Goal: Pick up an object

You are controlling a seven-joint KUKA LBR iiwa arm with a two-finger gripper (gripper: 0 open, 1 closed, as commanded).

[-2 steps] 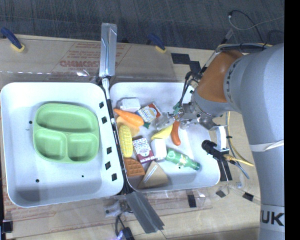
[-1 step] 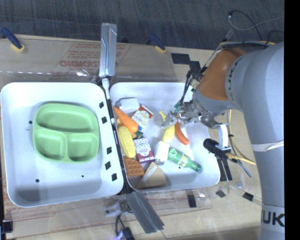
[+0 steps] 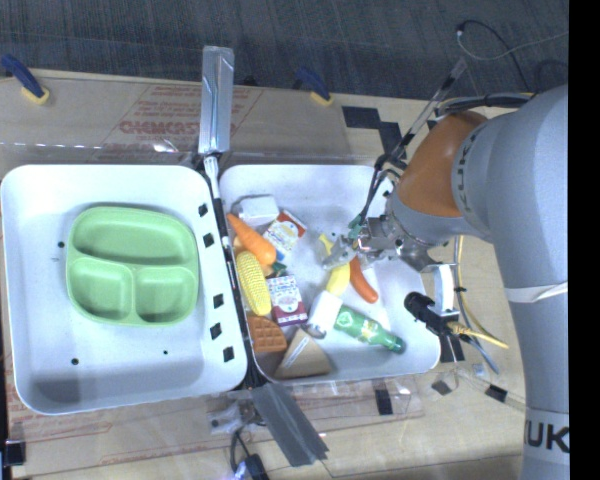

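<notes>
Reaching in from the right, the grey arm (image 3: 510, 168) with its orange band (image 3: 435, 168) holds the tool (image 3: 365, 238) low over the right bin (image 3: 310, 183), above the far end of a small orange carrot-like piece (image 3: 363, 282). Whether the tool is released or clenched cannot be told; its tip is dark and tangled with cables. No object can be seen gripped in it. Just beside the tool on its left lies a small yellow piece (image 3: 337, 278), and nearer the camera from that a white bottle (image 3: 323, 312) leans against a green bottle (image 3: 370, 331). Farther to the tool's left sit a small carton with red print (image 3: 283, 236), a white block (image 3: 257, 209), a larger orange carrot (image 3: 252, 238), a yellow corn cob (image 3: 250, 281), a dark-red packet (image 3: 286, 301), a waffle-like brown piece (image 3: 267, 336) and a tan wedge (image 3: 305, 356), all crowded along the bin's left and near sides. Well away on the tool's left, beyond the divider, the left bin (image 3: 40, 358) holds a green compartment tray (image 3: 134, 264). Both bins rest on the desk (image 3: 110, 118).
</notes>
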